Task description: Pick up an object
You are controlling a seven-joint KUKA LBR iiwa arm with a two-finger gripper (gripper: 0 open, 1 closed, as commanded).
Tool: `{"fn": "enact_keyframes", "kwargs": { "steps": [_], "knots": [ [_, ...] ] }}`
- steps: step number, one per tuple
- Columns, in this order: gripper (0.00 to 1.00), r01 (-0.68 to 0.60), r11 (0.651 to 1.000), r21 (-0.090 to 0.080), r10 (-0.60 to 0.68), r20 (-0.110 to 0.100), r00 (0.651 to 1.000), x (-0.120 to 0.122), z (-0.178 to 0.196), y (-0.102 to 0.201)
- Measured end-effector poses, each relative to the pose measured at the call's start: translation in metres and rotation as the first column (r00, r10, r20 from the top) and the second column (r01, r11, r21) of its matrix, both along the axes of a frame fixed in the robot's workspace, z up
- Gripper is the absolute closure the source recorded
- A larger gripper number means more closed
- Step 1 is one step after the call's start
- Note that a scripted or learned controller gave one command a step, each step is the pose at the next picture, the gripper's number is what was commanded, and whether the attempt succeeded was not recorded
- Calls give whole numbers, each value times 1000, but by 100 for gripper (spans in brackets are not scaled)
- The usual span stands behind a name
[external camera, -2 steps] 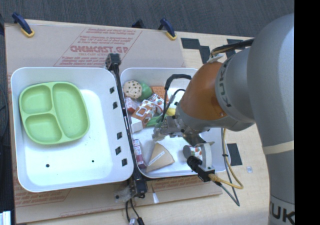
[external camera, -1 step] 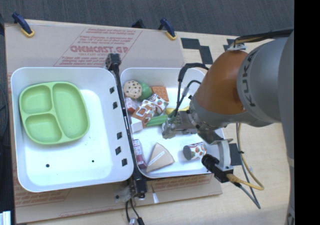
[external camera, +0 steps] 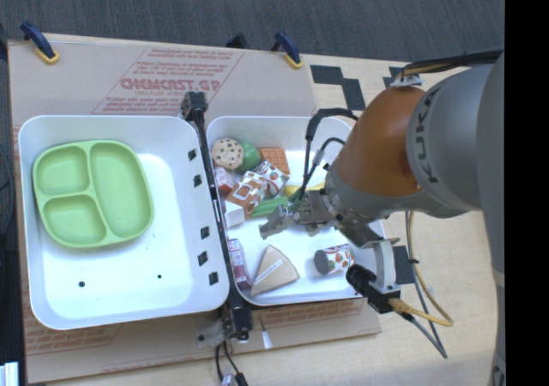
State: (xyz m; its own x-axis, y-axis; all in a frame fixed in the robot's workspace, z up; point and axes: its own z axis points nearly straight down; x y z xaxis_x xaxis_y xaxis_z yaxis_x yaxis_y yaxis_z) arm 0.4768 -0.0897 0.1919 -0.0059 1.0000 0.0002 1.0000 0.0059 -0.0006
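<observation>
Left white plastic bin (external camera: pixel 51 298) has a light green 3-compartment plastic tray (external camera: pixel 93 194) sitting in its upper left part, rest of the floor is bare w/ a couple small dark dots. Black clips (external camera: pixel 206 230) run down the seam btwn the two bins.

Right white bin (external camera: pixel 283 294) is the busy one: round speckled cookie-looking thing (external camera: pixel 227 152) at top left, green lump (external camera: pixel 250 155) right next to it, orange waffle-pattern square (external camera: pixel 274 159) beside that, red/white printed carton (external camera: pixel 255 186) just below. Lower down there's a tan wedge shaped like a sandwich slice (external camera: pixel 274 268), and a small grey can w/ colourful label (external camera: pixel 332 259) lying on its side to the right of it.

The hand (external camera: pixel 276 223) hangs over the middle of the right bin, just below the carton, above the wedge. Can't tell how open it is or if it's got anything. Grey arm w/ orange band (external camera: pixel 386 153) comes in from the right over the worktop (external camera: pixel 163 75).
</observation>
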Motion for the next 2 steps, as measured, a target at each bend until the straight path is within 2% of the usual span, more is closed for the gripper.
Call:
{"fn": "enact_keyframes", "kwargs": {
  "steps": [1,2],
  "knots": [
    [0,-3,1000,0,3,-1,1000,0,0,38],
    [0,-2,1000,0,2,0,1000,28,-100,-3]
  ]
}}
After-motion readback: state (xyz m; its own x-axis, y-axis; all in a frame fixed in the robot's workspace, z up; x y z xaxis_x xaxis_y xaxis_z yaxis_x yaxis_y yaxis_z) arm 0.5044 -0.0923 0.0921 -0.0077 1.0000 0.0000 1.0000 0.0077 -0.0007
